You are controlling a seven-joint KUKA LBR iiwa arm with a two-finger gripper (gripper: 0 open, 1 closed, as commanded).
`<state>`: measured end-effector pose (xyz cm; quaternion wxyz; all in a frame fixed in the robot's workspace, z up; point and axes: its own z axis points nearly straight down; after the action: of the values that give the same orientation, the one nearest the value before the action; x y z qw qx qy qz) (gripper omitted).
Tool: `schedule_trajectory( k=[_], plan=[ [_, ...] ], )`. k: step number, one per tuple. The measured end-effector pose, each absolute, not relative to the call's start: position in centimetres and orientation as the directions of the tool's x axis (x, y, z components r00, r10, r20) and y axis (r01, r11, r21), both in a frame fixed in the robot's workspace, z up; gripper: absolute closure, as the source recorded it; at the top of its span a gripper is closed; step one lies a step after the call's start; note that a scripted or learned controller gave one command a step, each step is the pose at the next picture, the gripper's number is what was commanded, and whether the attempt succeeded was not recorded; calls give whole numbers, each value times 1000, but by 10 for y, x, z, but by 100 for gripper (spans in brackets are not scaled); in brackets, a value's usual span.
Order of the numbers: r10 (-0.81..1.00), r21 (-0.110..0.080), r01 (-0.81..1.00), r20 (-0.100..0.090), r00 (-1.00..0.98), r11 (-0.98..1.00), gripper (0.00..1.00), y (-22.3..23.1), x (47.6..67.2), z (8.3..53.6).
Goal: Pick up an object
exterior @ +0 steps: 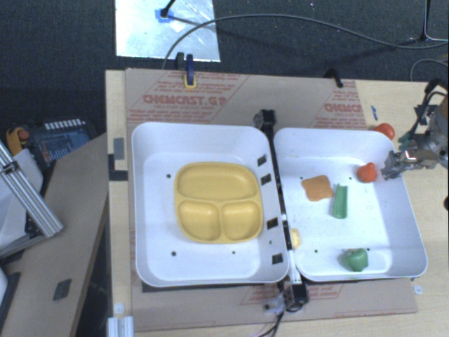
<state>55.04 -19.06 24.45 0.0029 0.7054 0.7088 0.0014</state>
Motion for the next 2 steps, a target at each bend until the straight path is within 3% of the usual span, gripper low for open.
schedule_trajectory(
  k=[2],
  plan=[
    [1000,1,1000,2,-10,10,100,-79,559,222]
  ],
)
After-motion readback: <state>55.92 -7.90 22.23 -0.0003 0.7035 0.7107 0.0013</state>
